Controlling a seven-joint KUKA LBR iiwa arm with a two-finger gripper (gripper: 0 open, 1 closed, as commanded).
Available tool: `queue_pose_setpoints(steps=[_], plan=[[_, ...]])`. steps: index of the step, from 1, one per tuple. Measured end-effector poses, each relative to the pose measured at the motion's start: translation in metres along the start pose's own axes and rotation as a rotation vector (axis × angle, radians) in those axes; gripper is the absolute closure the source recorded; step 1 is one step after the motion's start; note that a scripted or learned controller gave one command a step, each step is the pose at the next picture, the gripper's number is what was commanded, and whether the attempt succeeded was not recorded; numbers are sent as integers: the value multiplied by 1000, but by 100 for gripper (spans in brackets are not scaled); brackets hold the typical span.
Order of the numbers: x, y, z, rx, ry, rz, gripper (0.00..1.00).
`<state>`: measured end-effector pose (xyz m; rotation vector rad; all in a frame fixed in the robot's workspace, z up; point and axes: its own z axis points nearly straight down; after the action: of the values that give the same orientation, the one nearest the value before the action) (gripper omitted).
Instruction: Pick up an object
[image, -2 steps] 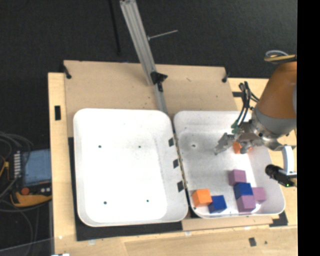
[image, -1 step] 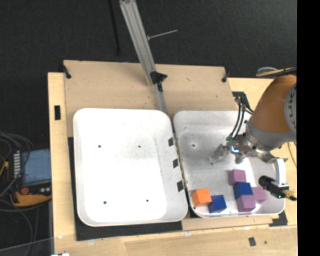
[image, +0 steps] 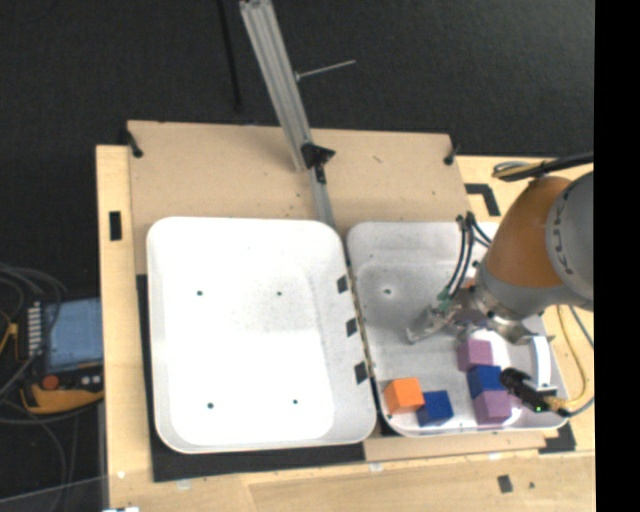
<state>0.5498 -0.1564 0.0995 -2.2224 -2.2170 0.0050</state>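
Gripper hovers over the right bin, finger state impossible to tell. Nearest purple block lies just right of it, toward the arm.

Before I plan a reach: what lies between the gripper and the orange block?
Bare bin floor separates the gripper from the orange block in the camera view.
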Motion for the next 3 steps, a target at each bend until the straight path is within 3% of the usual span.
queue_pose_setpoints(steps=[1,3], plan=[[-1,2,-14,-10,-1,9,100],[2,0,-116,-12,-2,-5,100]])
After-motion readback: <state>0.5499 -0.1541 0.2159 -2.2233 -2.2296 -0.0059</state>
